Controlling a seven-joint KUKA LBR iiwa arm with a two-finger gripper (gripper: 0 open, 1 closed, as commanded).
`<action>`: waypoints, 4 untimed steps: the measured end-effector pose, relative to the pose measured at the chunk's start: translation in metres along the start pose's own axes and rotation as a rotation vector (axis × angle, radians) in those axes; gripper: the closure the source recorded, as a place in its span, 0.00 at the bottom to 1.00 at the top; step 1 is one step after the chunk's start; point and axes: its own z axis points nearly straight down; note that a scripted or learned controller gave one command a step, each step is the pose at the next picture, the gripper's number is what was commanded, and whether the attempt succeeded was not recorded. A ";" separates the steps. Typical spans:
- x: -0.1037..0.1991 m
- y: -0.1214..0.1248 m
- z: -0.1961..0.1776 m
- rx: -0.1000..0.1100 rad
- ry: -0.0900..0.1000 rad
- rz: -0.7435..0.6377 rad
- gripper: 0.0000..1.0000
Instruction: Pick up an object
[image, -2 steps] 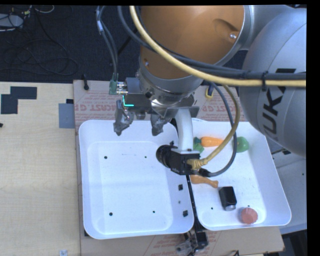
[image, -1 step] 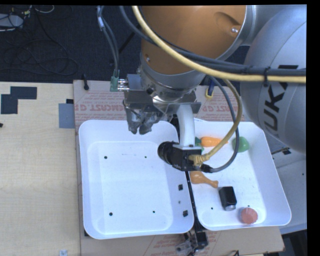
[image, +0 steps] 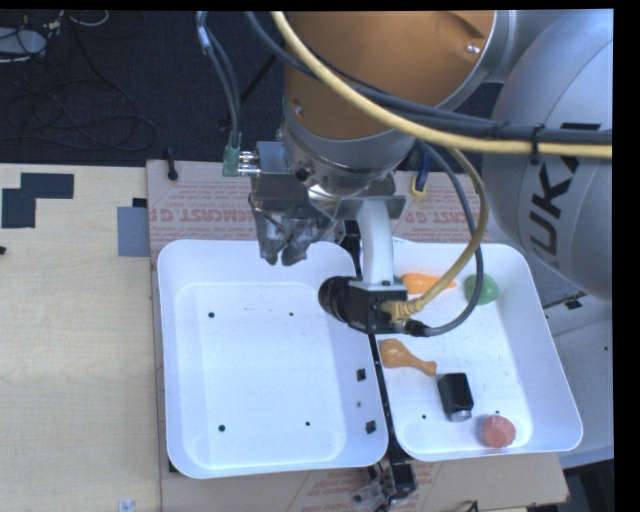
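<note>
Arm (image: 400, 90): grey and orange, reaching in from the right, wrist hanging over the far rim where the two bins meet.
Right bin (image: 560, 400): holds every loose thing; green ball (image: 484, 291) and orange carrot-like piece (image: 428, 284) at the far side, tan drumstick shape (image: 405, 356) in the middle, black block (image: 456, 395) and pinkish ball (image: 497, 431) near the front.
Left bin (image: 190, 330): bare white floor with small dark holes.
Gripper (image: 287, 238): above the left bin's far edge, nothing seen between its tips; opening too dim to judge.
Step in hand: best to shift right over the right bin, centre on one well-separated piece such as the black block, then descend straight.
</note>
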 end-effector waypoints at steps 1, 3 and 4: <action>0.002 0.031 -0.060 -0.024 0.013 -0.007 1.00; 0.001 0.003 -0.007 -0.009 0.005 -0.006 1.00; 0.002 0.031 -0.060 -0.023 0.012 -0.007 1.00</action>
